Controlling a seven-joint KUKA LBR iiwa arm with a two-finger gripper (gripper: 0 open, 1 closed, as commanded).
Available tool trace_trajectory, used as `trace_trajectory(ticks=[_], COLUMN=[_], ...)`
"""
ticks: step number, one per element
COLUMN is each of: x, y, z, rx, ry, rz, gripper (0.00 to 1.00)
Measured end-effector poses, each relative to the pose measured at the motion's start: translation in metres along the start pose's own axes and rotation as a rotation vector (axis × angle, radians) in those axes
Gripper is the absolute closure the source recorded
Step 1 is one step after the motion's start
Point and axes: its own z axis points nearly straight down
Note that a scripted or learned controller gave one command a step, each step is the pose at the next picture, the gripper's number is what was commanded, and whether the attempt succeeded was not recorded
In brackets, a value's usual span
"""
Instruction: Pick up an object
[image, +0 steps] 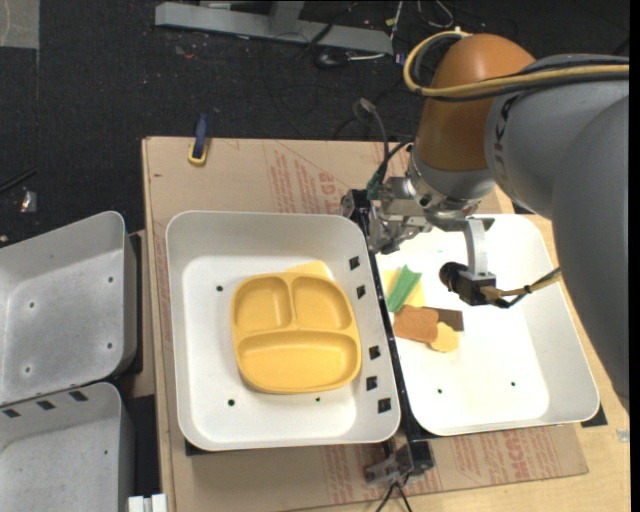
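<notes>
Jaws sit low over the far left corner of the right bin (520, 400), under the orange band of the arm (560, 110). Released or clenched: cannot tell from this angle.

Immediately left of the jaws is the shared wall where the right bin meets the left bin (200, 392). Black clips run along it, and it crowds that side.

Green strip (405, 288) lies on the right bin's floor, just nearer the camera than the jaws, apart from them. Its long axis is slanted: the far end tips toward the view's right, the near end toward the dividing wall.

Further to the camera side of the jaws, a brown piece (417, 322) lies crosswise just past the strip's near end. It touches an orange-yellow chip (445, 341) and a dark brown scrap (452, 319).

Left of the jaws, past the wall, a yellow plate (297, 335) with three sections lies flat mid-bin, over a pale yellow sheet (315, 270).

Both bins rest on cardboard (300, 175) on the table. Far left of the jaws are grey trays (60, 290). A small blue and yellow tool (200, 140) lies at the cardboard's far left corner.
</notes>
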Motion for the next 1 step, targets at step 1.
trace_trajectory(ticks=[1], x=[0.0579], y=[0.0049], z=[-0.0131], rx=[-0.001], ry=[0.001], rz=[-0.001], gripper=[1.00])
